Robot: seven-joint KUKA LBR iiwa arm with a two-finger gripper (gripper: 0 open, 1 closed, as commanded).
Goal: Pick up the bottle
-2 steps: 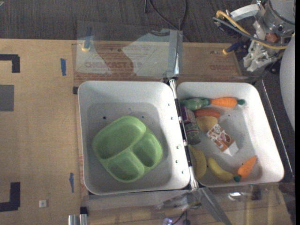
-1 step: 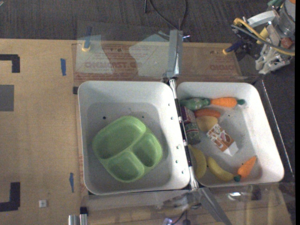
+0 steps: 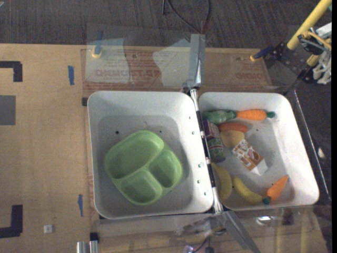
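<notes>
Green plastic bottle (image 3: 219, 116) lies in right white bin (image 3: 303, 141) beside orange toy carrot (image 3: 253, 115) — unlifted, whole pick left; pincer state — cannot tell.

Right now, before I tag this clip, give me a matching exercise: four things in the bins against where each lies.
Things:
1. green divided plate
2. bottle
3. bananas
4. small carton

Places:
A. middle of the right bin
B. far left corner of the right bin, beside a carrot
C. left bin
D. near left part of the right bin

Pairs: 1-C, 2-B, 3-D, 4-A
</notes>
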